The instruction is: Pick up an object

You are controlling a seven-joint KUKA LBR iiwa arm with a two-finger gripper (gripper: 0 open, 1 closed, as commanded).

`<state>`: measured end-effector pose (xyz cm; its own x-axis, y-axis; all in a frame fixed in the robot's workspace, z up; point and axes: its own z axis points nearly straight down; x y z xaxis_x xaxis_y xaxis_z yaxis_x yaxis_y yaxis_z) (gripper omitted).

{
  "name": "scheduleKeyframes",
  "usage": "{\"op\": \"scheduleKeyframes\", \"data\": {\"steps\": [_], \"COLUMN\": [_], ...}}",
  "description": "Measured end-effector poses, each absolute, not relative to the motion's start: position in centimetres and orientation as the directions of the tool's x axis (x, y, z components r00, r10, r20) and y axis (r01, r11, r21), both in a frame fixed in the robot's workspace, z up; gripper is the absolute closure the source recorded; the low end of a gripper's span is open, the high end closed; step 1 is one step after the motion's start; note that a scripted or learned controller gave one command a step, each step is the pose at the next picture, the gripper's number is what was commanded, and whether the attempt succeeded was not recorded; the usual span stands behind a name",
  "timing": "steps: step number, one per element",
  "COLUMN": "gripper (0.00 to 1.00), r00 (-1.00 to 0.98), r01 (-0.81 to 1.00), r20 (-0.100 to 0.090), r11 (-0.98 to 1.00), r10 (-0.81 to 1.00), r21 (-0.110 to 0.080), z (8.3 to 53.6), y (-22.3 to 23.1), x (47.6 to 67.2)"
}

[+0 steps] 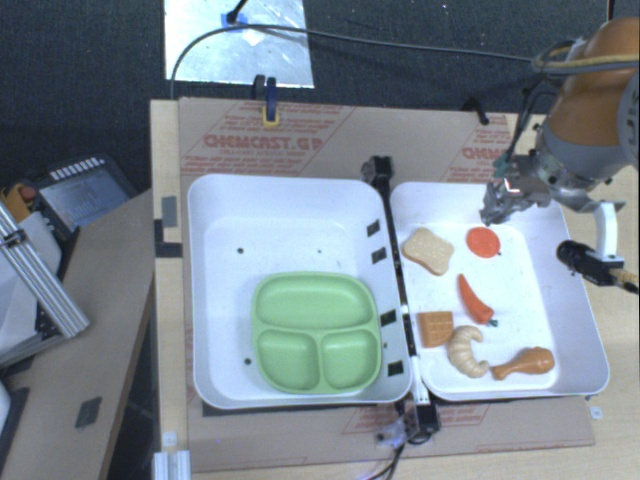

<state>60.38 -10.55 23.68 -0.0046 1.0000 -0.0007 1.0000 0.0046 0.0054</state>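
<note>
1. The gripper [497, 208] hangs over the far part of the right bin [575, 268]; I cannot tell how its jaws stand.
2. A red tomato slice [484, 242] lies just nearside of the gripper, on the bin floor.
3. Left of the slice lies a bread slice [429, 251]; an orange-red carrot [475, 299] lies nearer.
4. At the near end lie a cracker [435, 327], a croissant [467, 351] and a drumstick [524, 363].
5. The left bin [230, 218] holds a green divided plate [315, 330].

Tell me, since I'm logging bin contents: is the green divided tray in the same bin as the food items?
No, the green tray lies in the left bin, while the croissant and other foods lie in the right bin.
</note>
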Motion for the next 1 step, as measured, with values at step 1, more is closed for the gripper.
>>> {"op": "scheduleKeyframes", "data": {"steps": [1], "gripper": [1.00], "r00": [-0.007], "r01": [1.000], "r20": [0.000], "r11": [0.007], "r10": [1.000], "r21": [0.004], "z": [23.81], "y": [-6.00], "x": [62.75]}}
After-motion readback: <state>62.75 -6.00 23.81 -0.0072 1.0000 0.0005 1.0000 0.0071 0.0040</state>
